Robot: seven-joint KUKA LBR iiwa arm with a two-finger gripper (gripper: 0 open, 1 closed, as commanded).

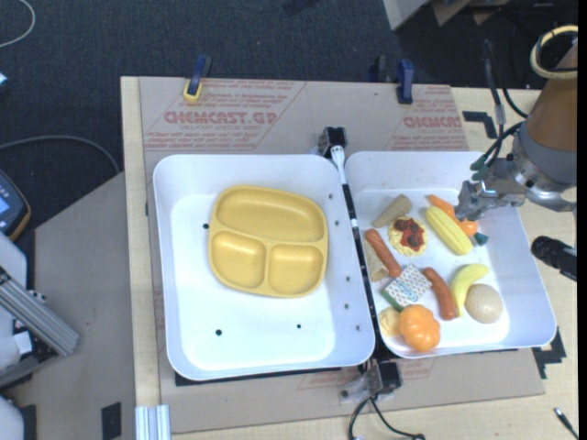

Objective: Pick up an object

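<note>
The gripper [470,202] was seen over the upper right part of the right bin [541,287], just beside the corn cob [448,231] and the carrot [454,214]; whether its jaws were released or clenched could not be told, and nothing was seen between them. The food toys were all gathered in this bin: a small pizza [409,235], two sausages [382,251] (one nearer the bin divider), a banana [467,280], an egg [484,302], an orange pumpkin [419,327] and a checkered piece [407,288]; a yellow divided plate [268,240] was placed in the left bin [183,328].
</note>
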